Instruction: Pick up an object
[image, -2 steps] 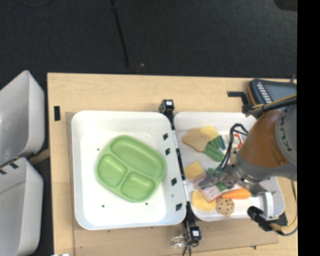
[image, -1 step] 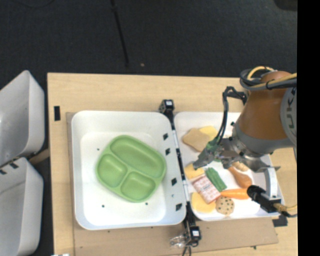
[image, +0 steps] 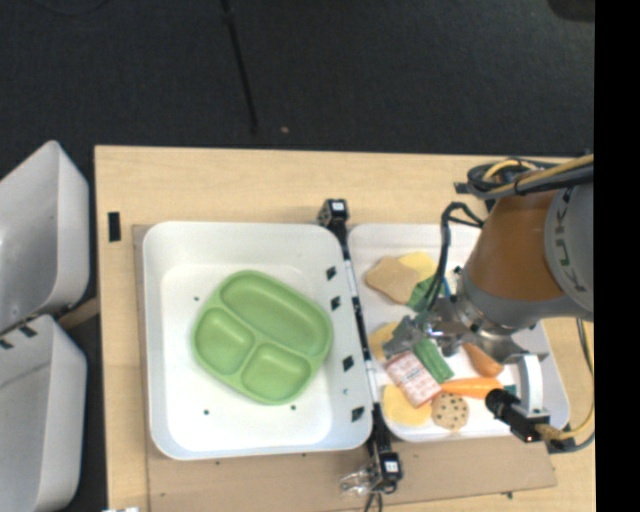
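Observation:
The right bin (image: 385, 240) holds a pile of toy food: a tan bread-like piece (image: 392, 280), a yellow piece (image: 418, 264), a green item (image: 432, 356), a pink-and-white packet (image: 411, 375), an orange carrot (image: 470, 387), a cookie (image: 450, 410) and a yellow slice (image: 398, 405). My gripper (image: 418, 335) is down low among these, over the green item and the packet, below the arm's orange band (image: 515, 250). Whether anything sits between its fingers is hidden.
The left bin (image: 160, 300) contains a green divided plate (image: 262, 337). A black divider with clips (image: 350, 320) runs between the bins. White objects (image: 35, 250) stand off the bench at the left. Cables (image: 500, 175) loop behind the arm.

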